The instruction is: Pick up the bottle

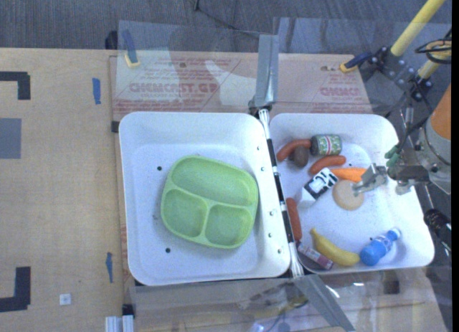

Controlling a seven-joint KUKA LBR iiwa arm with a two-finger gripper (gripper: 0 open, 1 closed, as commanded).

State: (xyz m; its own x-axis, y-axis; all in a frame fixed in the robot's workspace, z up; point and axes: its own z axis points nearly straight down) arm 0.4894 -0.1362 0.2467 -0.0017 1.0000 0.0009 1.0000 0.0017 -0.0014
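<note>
I logged the blue bottle [379,247] lying near the right bin's [412,252] front right corner, beside the banana [334,250]. The gripper [370,178] hovered over a tan disc [348,196]; whether its claw was parted I couldn't tell.

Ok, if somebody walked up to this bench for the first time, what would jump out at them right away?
Probably the bright green divided plate, lying alone in the left bin. Next, the clutter in the right bin: a blue bottle in the near right corner, a banana beside it, and sausages and a small jar toward the far side. The arm's end effector hangs over that bin, above a round tan piece.
</note>
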